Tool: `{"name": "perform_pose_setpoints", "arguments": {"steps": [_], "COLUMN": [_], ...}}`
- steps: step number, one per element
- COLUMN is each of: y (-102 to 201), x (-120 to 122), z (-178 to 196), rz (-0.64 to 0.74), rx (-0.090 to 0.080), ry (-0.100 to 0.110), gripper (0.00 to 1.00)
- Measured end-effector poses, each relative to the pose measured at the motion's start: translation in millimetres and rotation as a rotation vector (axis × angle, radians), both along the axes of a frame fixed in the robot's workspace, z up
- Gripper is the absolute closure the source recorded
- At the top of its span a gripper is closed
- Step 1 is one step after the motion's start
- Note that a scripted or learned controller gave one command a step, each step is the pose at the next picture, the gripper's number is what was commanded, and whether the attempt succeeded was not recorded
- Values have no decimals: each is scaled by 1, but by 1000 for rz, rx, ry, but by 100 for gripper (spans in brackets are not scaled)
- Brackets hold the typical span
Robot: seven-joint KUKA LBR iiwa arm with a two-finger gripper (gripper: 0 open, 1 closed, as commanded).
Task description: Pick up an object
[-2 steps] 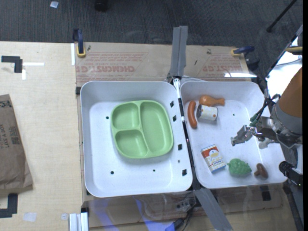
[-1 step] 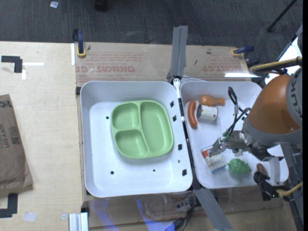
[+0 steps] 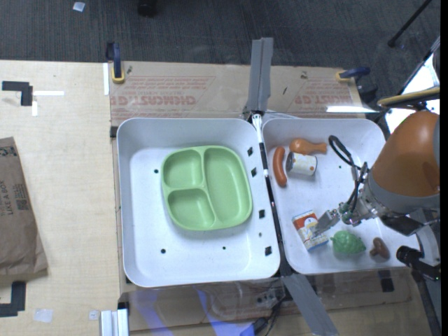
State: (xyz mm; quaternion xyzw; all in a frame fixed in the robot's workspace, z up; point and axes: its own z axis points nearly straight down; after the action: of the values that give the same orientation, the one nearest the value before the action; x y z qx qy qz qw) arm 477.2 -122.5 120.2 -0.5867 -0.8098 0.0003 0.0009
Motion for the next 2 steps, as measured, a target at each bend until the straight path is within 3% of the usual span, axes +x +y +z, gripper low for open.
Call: {"name": "perform_pose_setpoints", "arguments": {"steps": [1,2], "y": [19,17], "x": [27,47], "z": [-25,-25], "rz": [106,4], "rx": [-2,0], "ry": [-6,-6], "gripper": [0,0]}}
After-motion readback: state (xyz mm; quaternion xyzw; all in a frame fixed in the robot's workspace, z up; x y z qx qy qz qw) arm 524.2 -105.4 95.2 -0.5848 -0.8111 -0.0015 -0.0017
